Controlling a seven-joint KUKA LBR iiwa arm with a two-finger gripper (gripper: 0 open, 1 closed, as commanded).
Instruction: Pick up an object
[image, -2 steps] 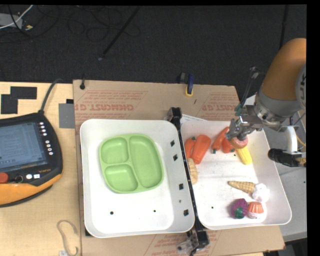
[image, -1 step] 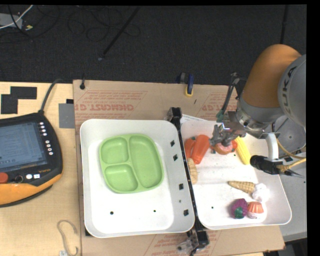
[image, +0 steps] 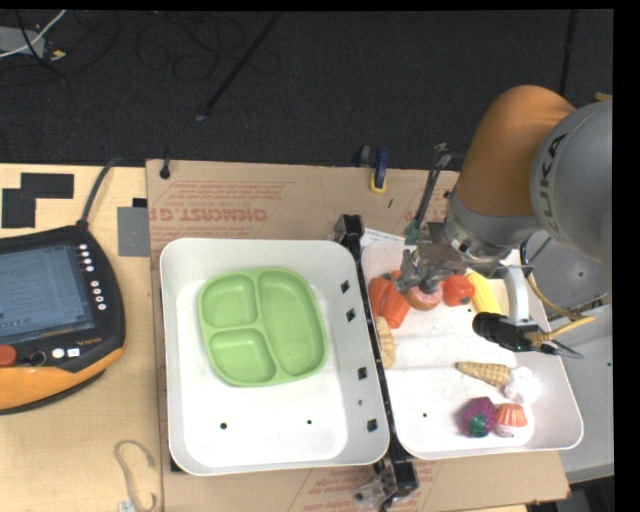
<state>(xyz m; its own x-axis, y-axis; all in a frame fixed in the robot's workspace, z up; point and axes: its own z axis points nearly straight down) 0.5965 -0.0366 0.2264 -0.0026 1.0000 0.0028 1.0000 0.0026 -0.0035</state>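
- The grey robot arm with the orange band reaches in from the right, and its gripper (image: 424, 272) hangs low over the far left part of the right white bin (image: 560, 440).
- I cannot tell if the gripper is open or closed, because the arm hides it from above. I see no toy held in it.
- A small pink round toy (image: 428, 297) lies right under the gripper, so I think this is the thing to pick up.
- A long orange plastic carrot (image: 388, 302) lies just to its left, and a little red plastic toy (image: 458, 290) just to its right. A yellow plastic toy (image: 486, 293) lies beside the red one.
- These toys are packed very close, so the gripper may land on two at once, or push the pink one away and close on nothing.
- The pink toy is round and smooth, so it may slip out when it is lifted.
- The carrot lies close to the bin's left wall, so a bump could jam it there.
- A tan toy ice cream cone (image: 484, 373) and a purple toy (image: 479, 415) lie nearer, well away from the gripper.
- The left white bin (image: 190, 420) holds a green plastic plate with three parts (image: 262, 325).
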